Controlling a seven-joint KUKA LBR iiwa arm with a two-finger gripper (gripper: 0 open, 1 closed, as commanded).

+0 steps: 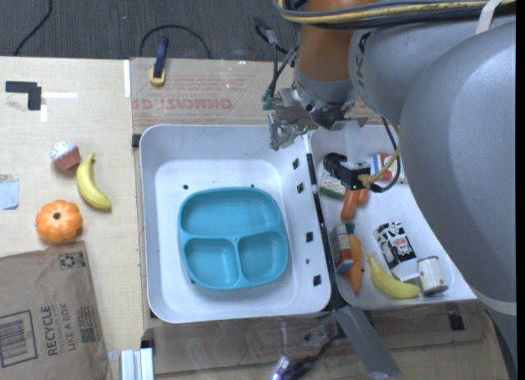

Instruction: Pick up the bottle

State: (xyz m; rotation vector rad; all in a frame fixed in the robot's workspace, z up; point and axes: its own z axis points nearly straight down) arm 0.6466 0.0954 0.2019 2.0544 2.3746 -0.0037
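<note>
The gripper (285,134) hangs over the far rim where the two bins meet; whether its jaws are spread or pressed together cannot be told. The bottle (396,246) lies in the right bin (447,284), well apart from the gripper, beside a banana (389,281). A blue tray (233,238) sits in the left bin (160,231).

Dark grey carpet floor (123,1) along the top, crossed by a thin black cable (29,21). Below it, a pale wooden bench (66,107) spreading to the left edge. Brown cardboard sheet (205,91) with red print at the bench's far edge. Another cardboard piece (49,313) marked "recycle" at the near left corner. Even, soft light.
</note>
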